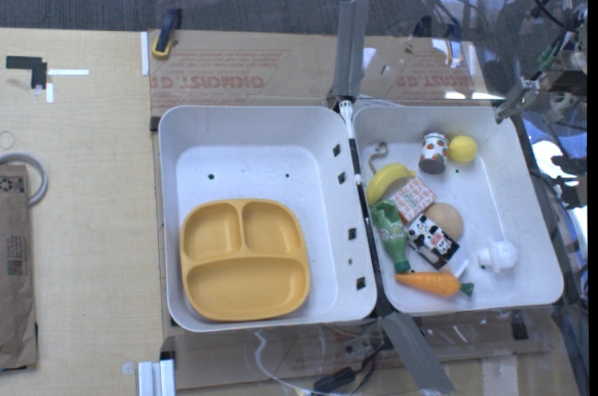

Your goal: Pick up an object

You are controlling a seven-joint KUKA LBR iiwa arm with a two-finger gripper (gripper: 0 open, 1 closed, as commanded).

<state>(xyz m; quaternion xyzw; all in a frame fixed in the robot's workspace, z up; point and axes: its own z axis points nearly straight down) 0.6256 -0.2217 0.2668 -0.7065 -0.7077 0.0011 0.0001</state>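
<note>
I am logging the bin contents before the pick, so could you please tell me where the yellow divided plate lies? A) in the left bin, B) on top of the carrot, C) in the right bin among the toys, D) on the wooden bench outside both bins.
A: the yellow divided plate lies flat in the left bin, apart from the toys, such as the carrot.

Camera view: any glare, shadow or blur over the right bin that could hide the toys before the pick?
Camera view: the right bin is evenly lit, and the carrot and banana read sharp. Bluish glare washes the floor along the top edge. The dark clutter at upper right is hard to make out.
</note>
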